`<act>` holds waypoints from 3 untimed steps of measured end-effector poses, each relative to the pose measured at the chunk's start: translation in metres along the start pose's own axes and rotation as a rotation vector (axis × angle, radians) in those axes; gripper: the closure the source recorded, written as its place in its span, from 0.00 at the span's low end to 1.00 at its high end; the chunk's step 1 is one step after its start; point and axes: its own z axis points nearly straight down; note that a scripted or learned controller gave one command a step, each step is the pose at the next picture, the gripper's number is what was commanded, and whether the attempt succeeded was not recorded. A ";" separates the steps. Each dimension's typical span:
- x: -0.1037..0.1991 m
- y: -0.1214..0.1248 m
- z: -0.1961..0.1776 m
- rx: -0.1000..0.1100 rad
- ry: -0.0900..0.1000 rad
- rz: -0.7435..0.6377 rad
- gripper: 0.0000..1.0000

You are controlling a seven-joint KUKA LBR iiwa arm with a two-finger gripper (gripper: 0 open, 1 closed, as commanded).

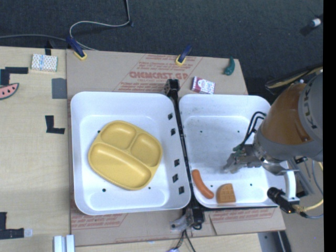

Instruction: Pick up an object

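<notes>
In the right bin (210, 106) lie an orange sausage (202, 184) and a tan waffle-like piece (226, 193), both near the front wall. My gripper (234, 163) hangs low over the bin floor, to the right of and slightly behind the sausage, just behind the tan piece. It comes in from the right under the orange wrist band (286, 122). I see nothing between its tips.
The left bin (84, 106) holds a yellow divided tray (126, 154). A small red and white packet (202, 85) lies on the cardboard behind the right bin. A black divider (176, 140) runs between the bins.
</notes>
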 end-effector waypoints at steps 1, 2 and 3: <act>0.000 0.000 0.000 0.000 0.000 0.000 0.00; 0.001 0.000 -0.009 0.000 0.002 -0.001 1.00; 0.001 0.000 -0.009 0.001 0.002 -0.001 0.00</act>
